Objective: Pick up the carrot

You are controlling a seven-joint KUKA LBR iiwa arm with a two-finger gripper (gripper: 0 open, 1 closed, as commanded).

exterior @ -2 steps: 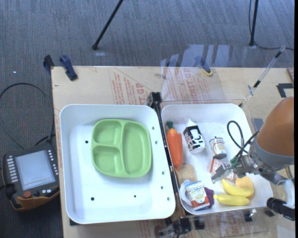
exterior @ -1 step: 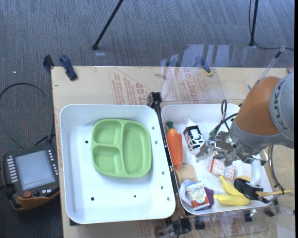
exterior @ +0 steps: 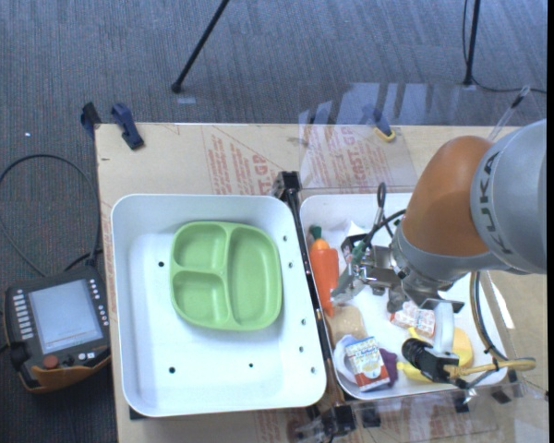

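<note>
Crowding the carrot [exterior: 324, 270] — gripper [exterior: 349, 282] just beside it, finger state unclear — bread [exterior: 347, 322], carton [exterior: 363, 358] below.

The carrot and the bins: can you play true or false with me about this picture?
1. The carrot lies in the right bin. True.
2. The green plate has three compartments. True.
3. The green plate holds the carrot. False: the plate sits in the left bin, apart from the carrot.
4. The carrot lies by the right bin's far right wall. False: it lies along the bin's left wall.
5. A juice carton sits in the right bin. True.
</note>
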